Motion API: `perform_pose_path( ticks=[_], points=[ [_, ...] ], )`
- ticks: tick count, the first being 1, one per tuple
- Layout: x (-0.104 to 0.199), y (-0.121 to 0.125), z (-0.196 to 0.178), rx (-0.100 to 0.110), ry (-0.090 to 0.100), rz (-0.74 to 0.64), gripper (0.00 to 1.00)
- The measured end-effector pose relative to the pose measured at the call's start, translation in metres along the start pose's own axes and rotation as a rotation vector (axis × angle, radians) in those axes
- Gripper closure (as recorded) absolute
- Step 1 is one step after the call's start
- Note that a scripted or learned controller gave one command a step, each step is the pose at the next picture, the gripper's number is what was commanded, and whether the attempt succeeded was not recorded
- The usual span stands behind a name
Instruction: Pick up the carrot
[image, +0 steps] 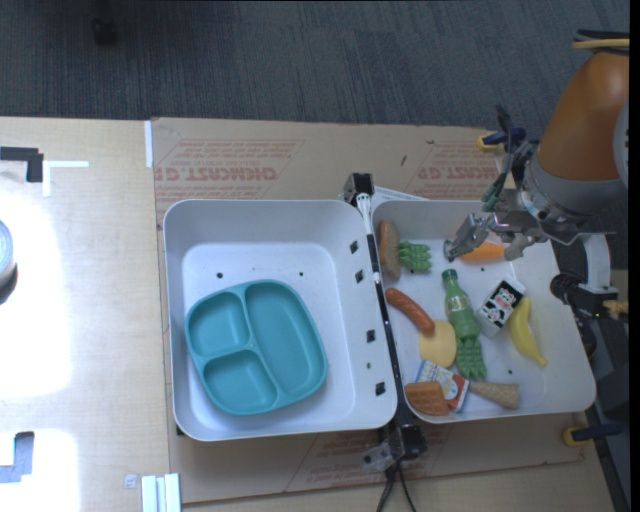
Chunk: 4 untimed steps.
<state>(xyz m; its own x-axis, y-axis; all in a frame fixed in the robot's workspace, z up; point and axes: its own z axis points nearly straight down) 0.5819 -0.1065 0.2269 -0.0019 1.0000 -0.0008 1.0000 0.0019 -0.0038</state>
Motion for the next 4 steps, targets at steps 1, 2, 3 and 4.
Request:
perform_pose_path(
  ticks=[1,2,3,4],
  points=[
    [-0.059,0.024,0.057,-0.001,-0.001,0.258,0.00],
    [-0.092,0.057,0.134,0.001,0.006,0.305,0.00],
    [-0.092,0.057,0.124,0.002,0.003,0.300,1.00],
    [-0.092,0.057,0.124,0.002,0.003,0.298,0.00]
  ],
)
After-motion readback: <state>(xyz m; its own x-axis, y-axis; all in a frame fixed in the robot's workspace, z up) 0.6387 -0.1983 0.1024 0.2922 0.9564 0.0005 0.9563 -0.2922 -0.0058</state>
